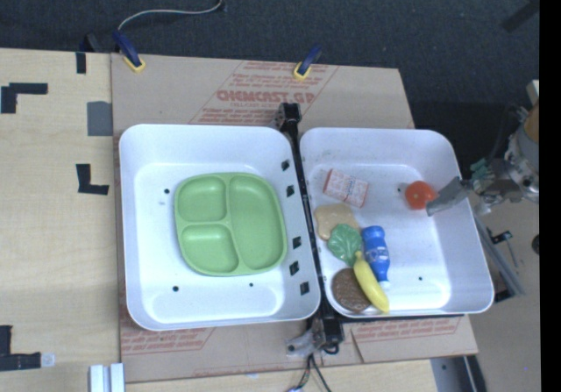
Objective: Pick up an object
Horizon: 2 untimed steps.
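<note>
The right bin [438, 294] holds several objects. A small red ball [419, 195] lies near its right wall and a pink-and-white packet [344, 187] sits toward the back left. At the front left, a beige piece [328, 218], a green leafy toy [345, 241], a blue bottle [375, 252], a yellow banana [371, 288] and a brown round disc [348, 292] are clustered together. My gripper [451, 193] reaches in over the bin's right rim, its grey tip just right of the red ball. Nothing is visibly held.
The left bin [145, 162] holds a green divided plate [230, 224]. A black divider with clips [298, 206] runs between the bins. Both bins rest on a cardboard sheet [254, 92] clamped at the back. The right bin has bare floor at its middle and front right.
</note>
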Motion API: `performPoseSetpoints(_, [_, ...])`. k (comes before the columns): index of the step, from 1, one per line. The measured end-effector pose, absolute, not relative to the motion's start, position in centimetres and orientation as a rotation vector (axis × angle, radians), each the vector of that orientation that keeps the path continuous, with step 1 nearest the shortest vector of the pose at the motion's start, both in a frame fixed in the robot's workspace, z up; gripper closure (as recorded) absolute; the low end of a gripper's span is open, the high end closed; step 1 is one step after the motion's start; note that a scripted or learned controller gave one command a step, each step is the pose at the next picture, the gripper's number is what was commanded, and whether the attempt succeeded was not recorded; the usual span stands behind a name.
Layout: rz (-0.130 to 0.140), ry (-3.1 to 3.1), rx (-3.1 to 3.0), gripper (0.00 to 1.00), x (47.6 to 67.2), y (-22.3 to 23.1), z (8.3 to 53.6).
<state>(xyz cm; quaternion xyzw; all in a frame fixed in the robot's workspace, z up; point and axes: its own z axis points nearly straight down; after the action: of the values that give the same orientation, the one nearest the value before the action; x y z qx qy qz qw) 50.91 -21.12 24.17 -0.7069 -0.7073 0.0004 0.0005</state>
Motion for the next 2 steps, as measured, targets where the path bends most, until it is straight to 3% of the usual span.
performPoseSetpoints(1, [0.001,-2.222,-2.216,0.0,61.0,-14.0,16.8])
performPoseSetpoints(2, [-0.002,-2.224,-2.221,0.0,60.7,-11.0,8.6])
